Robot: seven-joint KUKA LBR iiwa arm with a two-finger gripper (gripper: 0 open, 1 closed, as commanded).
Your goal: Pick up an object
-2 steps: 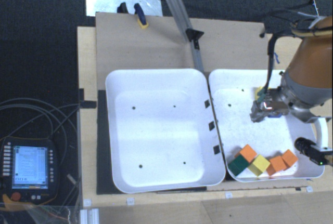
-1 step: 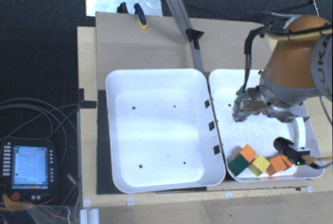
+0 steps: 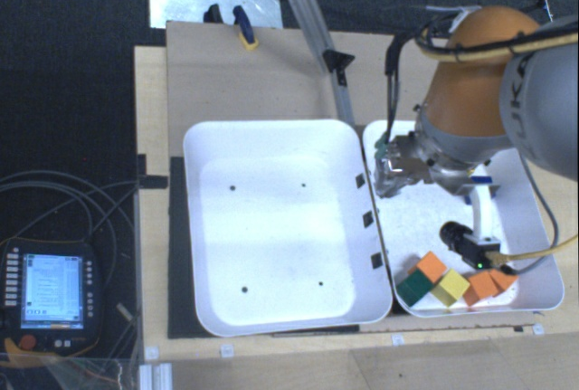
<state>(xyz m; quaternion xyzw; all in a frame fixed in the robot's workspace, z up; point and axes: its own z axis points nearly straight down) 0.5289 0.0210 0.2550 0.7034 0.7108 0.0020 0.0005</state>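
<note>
Several small blocks lie clustered at the near end of the right bin [image 3: 543, 293]: an orange block [image 3: 431, 266], a dark green block [image 3: 414, 289], a yellow block [image 3: 450, 290] and another orange block [image 3: 489, 285]. My gripper [image 3: 390, 173] hangs over the far left part of that bin, close to its left wall and well behind the blocks. I see no block at its tip. The grey arm with its orange band comes in from the right and hides the far right part of the bin.
The left bin [image 3: 204, 153] stands next to the right one, and their walls meet in the middle. A slanted metal pole [image 3: 308, 8] and small clamps [image 3: 244, 26] sit on the board behind the bins. A teach pendant [image 3: 50, 293] lies at far left.
</note>
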